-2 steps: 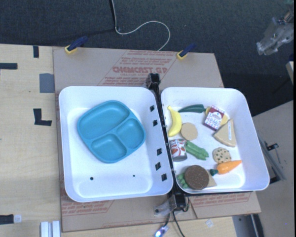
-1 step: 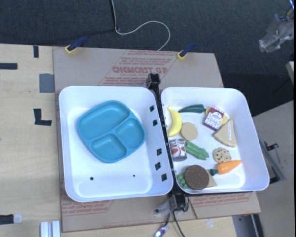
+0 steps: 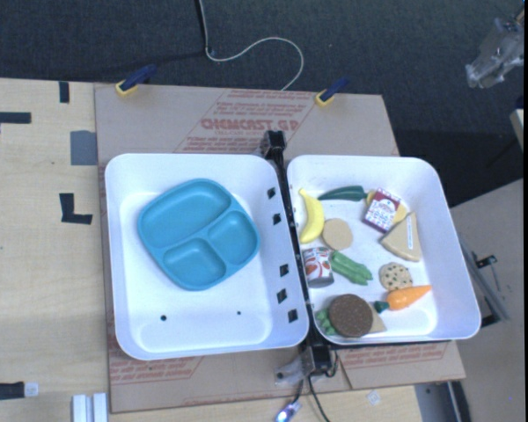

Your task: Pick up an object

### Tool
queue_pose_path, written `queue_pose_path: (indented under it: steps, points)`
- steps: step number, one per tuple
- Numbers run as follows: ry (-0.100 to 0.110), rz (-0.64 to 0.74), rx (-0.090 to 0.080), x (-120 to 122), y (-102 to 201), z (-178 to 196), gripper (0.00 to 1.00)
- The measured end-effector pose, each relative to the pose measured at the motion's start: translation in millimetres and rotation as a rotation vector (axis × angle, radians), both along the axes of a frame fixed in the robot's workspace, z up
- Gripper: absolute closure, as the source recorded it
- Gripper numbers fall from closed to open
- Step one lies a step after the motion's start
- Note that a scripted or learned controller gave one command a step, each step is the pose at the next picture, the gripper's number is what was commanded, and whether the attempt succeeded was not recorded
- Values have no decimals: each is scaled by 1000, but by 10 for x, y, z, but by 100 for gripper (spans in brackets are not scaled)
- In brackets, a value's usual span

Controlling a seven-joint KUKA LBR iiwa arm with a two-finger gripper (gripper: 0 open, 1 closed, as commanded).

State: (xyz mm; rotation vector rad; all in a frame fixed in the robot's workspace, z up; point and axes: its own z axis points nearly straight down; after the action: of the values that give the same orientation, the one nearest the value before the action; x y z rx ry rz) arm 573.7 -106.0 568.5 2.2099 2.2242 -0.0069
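A blue tray point(image 3: 198, 233) lies in the left bin point(image 3: 123, 323); toy foods, perhaps a dozen, fill the right bin point(image 3: 444, 227).

tray point(image 3: 198, 234) in left bin point(image 3: 123, 192), toy food point(image 3: 352, 253) in right bin point(image 3: 440, 200)

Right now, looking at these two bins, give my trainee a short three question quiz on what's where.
1. True or false: the blue tray lies in the left bin.
2. Which item lies nearest the right bin's front right corner? A) banana B) carrot C) can
3. Fill in: the burger sits in the ___ bin.

Key:
1. True. The tray has three compartments and nothing in them.
2. B. The banana and can lie along the divider side instead.
3. Right, near its front edge, left of the carrot.

The gripper is at the top right, away from both bins.
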Motion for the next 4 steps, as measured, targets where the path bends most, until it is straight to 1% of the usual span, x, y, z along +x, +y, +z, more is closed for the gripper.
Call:
queue_pose_path:
  steps: [4]
  points:
    - [-1, 2, -2, 17, 17, 401, 100]
